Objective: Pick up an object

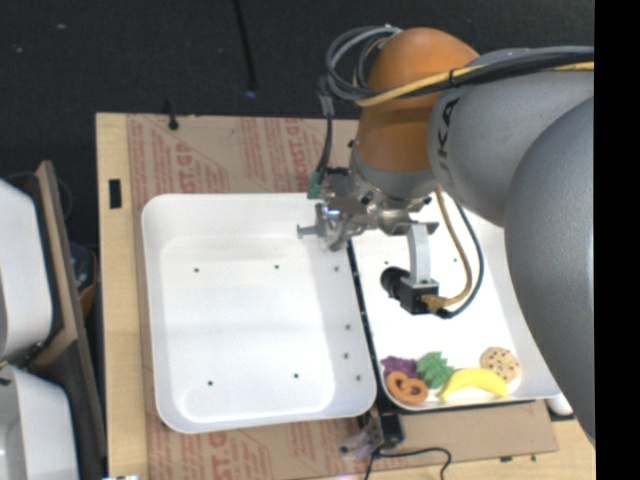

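Observation:
Several toy foods lie at the near end of the right bin: a purple grape bunch, an orange round piece, a green leafy piece, a yellow banana and a speckled cookie. My gripper hangs over the divide between the two bins, near their far end. It is well away from the toys, and the wrist covers its underside.
The left bin sits beside the right one on a cardboard-covered bench. The big grey arm covers the far right part of the right bin. White containers stand off the bench at the left edge.

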